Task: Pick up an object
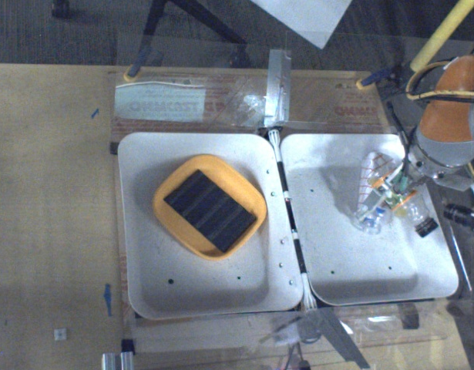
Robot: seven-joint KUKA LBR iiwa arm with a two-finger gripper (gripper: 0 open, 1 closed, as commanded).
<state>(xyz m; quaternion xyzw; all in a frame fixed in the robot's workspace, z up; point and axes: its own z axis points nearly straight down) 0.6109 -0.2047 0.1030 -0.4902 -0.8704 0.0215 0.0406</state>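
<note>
On the bench [52, 206] sit two shallow white bins, side by side and touching along their inner rims. One thing lies in the left bin [136, 268]: a rounded orange tray-like object [169, 210] with a dark ribbed panel [211, 210] set into its top, turned at a slant and resting near the middle of the bin floor. One loose thing lies in the right bin [337, 276]: a clear plastic piece [371, 191] with a faint reddish grid on it and a bluish end, lying in the upper right part of that bin.

One arm [448, 122] reaches in from the right, grey with an orange band above the wrist. Its gripper [398, 187] hangs low over the right bin, just at the right side of the clear plastic piece, with small orange and green parts showing at its tip. A short black part [425, 227] sticks out below and to the right of it. The tip and the clear piece overlap from this angle, so I cannot tell how far the pincer is open, nor whether it has hold of the piece or merely touches it.

Behind the bins, a metal bracket [279, 83] stands upright at the seam between them. One white sheet [298, 2] lies on the floor beyond the bench, beside the black legs of one office chair [183, 6].
</note>
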